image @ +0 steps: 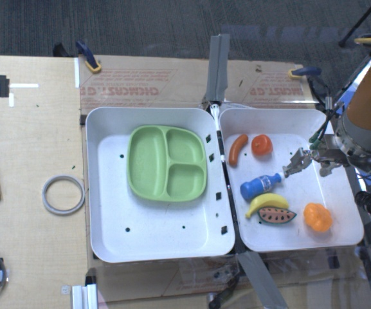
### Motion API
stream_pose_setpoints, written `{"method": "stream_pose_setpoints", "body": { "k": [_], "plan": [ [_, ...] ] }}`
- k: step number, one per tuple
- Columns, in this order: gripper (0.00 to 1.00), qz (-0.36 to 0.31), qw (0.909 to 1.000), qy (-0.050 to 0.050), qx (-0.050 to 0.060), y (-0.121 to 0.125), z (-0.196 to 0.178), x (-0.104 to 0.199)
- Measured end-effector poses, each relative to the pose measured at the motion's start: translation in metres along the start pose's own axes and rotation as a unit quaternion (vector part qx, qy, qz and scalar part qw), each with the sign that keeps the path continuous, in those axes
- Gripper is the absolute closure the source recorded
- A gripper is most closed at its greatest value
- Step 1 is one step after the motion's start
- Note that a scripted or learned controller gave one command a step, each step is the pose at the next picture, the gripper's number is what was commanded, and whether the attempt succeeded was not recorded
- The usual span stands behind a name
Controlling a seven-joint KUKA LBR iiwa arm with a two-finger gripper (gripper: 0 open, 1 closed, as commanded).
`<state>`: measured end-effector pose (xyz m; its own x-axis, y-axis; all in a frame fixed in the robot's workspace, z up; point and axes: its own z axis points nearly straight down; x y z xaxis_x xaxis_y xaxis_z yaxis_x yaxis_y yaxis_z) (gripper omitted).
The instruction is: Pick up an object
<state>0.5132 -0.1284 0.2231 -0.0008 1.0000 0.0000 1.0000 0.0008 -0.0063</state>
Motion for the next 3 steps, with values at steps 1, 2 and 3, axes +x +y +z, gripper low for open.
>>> {"method": "stream_pose_setpoints", "body": {
  "k": [1,2,3],
  "plan": [
    [0.00,0.001,1.0000,0.000,-0.001,0.079,0.134,0.012],
    [0.00,-0.001,1.0000,0.000,-0.001,0.133,0.133,0.032],
    [1.00,-0.002,1.0000,-0.001,0.001,0.133,0.128,0.031]
  ]
}}
